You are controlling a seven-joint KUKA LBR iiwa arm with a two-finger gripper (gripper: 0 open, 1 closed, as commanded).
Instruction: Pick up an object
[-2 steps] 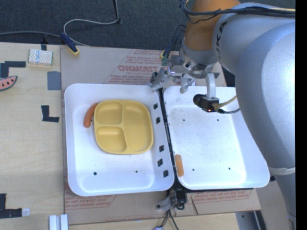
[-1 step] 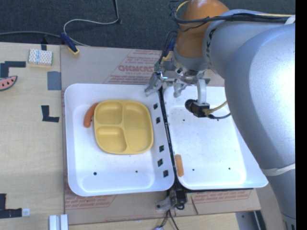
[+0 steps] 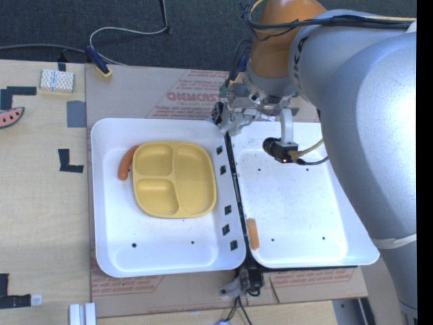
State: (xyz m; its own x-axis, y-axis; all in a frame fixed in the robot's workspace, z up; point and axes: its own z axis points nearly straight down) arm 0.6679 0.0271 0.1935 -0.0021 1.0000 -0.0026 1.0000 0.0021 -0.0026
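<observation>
Noted smooth yellow three-compartment plastic tray centre-left in left bin, orange sausage-shaped piece touching; gripper state indeterminable.

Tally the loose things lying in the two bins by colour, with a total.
Yellow: 1, the tray in the left bin.
Orange: 2, a sausage beside the tray and a stick in the right bin.
Total: 3

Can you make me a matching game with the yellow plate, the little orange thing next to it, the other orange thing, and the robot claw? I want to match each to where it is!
Things:
1. yellow plate
2. orange sausage
3. orange piece
4. claw

Places:
A. left edge of right bin
B. above the bins' top edges
C. middle of left bin
D. beside the plate's left side

Pairs: 1-C, 2-D, 3-A, 4-B
</observation>
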